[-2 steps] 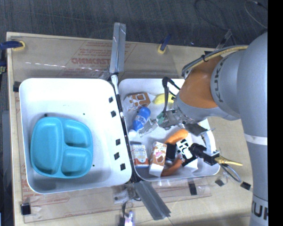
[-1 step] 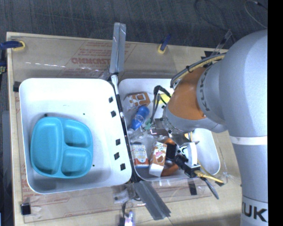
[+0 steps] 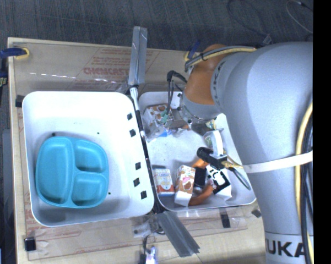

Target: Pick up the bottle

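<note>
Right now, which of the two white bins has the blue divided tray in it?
The left bin, the one away from the arm. The blue divided tray lies on its floor; the right bin instead holds small cartons and clutter under the gripper.

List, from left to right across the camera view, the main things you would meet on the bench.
Light blue three-compartment plastic plate → small white and orange carton → grey arm with an orange band.

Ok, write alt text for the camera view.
A grey arm with an orange band reaches from the right into the right bin, above small cartons and other clutter. The left bin holds a blue divided plate.
</note>
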`<action>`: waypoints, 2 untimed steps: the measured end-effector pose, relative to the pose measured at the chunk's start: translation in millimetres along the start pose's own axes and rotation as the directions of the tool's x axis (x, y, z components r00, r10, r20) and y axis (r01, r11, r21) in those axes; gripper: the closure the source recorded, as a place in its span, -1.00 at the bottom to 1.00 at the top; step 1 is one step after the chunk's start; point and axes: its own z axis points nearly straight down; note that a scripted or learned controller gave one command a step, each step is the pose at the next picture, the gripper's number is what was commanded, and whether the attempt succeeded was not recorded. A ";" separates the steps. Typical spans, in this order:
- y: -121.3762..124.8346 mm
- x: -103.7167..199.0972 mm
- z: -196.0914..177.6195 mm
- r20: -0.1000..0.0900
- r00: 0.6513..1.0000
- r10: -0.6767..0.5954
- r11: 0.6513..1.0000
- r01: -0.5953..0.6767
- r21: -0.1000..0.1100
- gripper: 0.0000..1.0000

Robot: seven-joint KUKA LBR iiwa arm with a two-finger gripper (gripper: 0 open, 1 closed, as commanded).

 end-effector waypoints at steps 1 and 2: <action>2.8 3.3 -10.4 -0.002 1.000 -0.011 1.000 0.011 -0.006 1.00; -29.6 73.8 -104.1 0.001 0.977 -0.213 0.977 0.213 -0.027 1.00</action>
